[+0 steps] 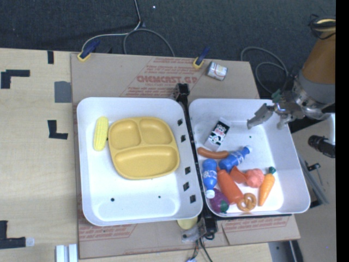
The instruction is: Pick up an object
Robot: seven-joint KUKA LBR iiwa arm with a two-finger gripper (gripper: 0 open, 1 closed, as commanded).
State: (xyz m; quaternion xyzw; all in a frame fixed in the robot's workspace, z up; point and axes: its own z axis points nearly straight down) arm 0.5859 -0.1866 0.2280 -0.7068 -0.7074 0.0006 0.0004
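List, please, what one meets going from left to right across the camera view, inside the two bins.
Toy corn cob → yellow divided plate → small black-and-white carton → pretzel → carrot → gripper

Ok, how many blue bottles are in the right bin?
2. One blue bottle lies beside the sausage mid-bin; another blue bottle lies by the divider. The pile could hide more.

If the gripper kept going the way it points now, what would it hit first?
The gripper points left and down over the right bin. Straight on, it would probably meet the small black-and-white carton first, though from this slanted view it might touch bare bin floor short of it.
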